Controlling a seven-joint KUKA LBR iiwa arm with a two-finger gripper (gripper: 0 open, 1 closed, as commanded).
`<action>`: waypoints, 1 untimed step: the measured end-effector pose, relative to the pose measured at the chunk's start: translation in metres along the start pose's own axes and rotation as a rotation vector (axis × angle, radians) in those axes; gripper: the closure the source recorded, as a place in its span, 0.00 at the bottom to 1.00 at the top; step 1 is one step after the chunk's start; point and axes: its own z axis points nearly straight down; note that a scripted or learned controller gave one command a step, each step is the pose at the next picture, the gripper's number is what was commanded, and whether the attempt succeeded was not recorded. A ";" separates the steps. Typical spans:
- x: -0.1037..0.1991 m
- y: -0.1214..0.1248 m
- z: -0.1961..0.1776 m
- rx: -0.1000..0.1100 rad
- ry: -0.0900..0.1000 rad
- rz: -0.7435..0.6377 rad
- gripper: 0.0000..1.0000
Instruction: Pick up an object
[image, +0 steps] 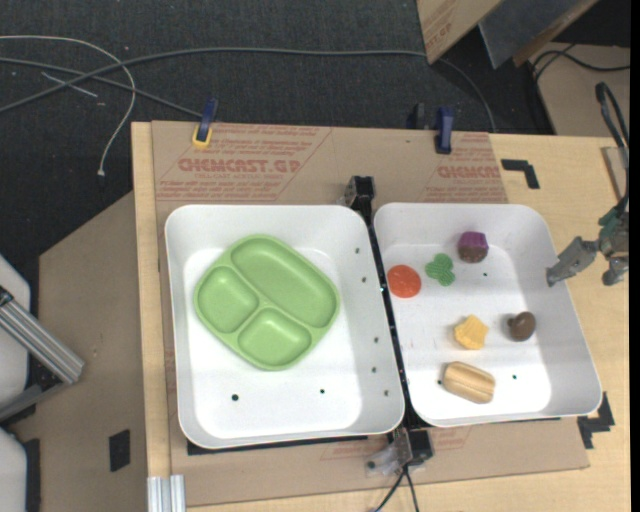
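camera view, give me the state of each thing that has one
green divided plate: flat in left bin, compartments bare
gripper: at right bin's right edge, holding nothing
orange disc: loose in right bin
bread roll: lying on its side
purple piece: loose, untouched

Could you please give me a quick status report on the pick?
Tool at right bin's edge, holding nothing. Brown ball nearest. Nothing in the way.

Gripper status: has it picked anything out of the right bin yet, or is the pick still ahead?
Nothing looks picked. The gripper sits at the right bin edge, holding nothing. Purple piece, brown piece and yellow piece lie inside. Reach, grasp, lift remain.
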 end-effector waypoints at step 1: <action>0.001 0.002 -0.006 -0.012 -0.004 -0.004 0.00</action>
